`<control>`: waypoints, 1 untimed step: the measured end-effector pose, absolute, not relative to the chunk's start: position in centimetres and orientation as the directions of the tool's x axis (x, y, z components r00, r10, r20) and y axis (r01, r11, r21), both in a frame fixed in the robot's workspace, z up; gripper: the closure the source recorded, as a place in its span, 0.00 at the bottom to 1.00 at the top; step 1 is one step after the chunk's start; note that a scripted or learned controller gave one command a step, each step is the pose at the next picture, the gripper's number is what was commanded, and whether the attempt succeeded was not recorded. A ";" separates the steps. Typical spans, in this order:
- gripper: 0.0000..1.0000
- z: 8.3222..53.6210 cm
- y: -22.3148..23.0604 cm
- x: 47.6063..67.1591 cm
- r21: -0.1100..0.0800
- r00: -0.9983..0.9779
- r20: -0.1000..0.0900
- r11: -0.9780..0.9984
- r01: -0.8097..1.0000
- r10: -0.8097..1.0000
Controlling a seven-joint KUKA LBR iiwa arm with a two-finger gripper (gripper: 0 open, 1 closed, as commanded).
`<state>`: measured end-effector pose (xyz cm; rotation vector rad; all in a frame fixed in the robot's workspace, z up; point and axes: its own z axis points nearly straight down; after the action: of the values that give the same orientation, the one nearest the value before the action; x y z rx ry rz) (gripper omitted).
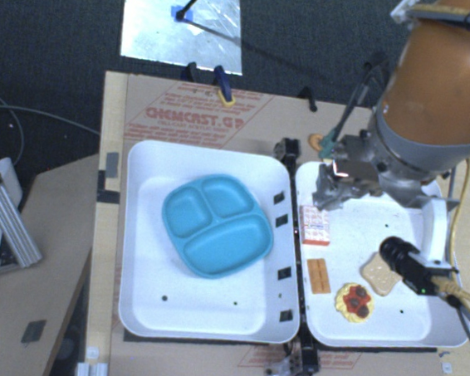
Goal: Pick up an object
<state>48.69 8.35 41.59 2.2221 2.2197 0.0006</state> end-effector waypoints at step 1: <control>1.00 47.9 4.7 48.7 0.010 0.002 0.001 -0.002 1.000 1.000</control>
<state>48.71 4.67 47.88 2.2192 2.2146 0.0119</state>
